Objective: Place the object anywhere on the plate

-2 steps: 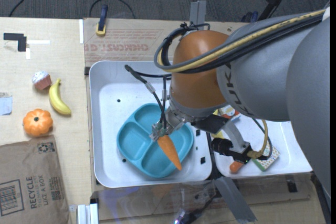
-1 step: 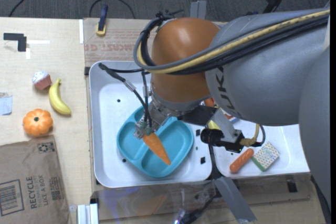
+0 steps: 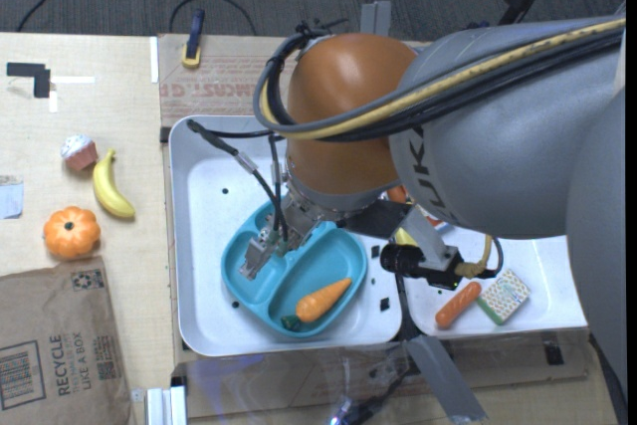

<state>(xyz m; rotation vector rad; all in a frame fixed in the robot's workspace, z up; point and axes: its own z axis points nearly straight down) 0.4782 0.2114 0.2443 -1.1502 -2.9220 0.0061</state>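
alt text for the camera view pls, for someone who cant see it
A toy orange carrot lies on a blue divided plastic plate in the left shallow white bin, with the grey and orange arm's tool over the plate's left side. A second orange carrot lies in the right bin.

carrot (image 3: 323, 299) lying on blue plate (image 3: 343, 254) | tool (image 3: 261, 252) over plate's left part | plate in left bin (image 3: 199, 244)

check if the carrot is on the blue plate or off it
On it. The carrot lies flat inside the blue plate, near its front rim, in the left white bin. The claw is apart from it.
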